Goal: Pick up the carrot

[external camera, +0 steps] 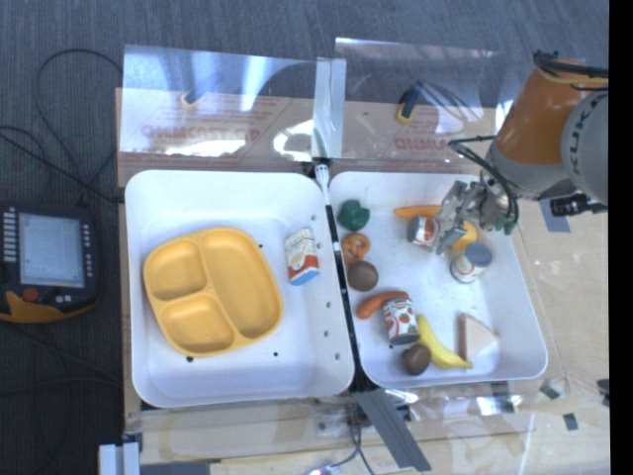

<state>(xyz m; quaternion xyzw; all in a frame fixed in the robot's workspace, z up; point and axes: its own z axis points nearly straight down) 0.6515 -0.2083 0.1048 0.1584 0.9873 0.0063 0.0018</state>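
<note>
Lying just beside hand (461,216) — carrot (418,211)

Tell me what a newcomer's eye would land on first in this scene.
The big yellow divided plate in the left bin stands out first. Next comes the right bin, crowded with toy food: a banana near its front and the orange carrot near its back. The gripper hangs just right of that carrot.

Looks like a robotics lab: grey carpet floor (247,8), a teach pendant (47,260) with its cable lying beside the bench, clear plastic shields (227,87) behind two white bins (138,265) of toy food.
</note>
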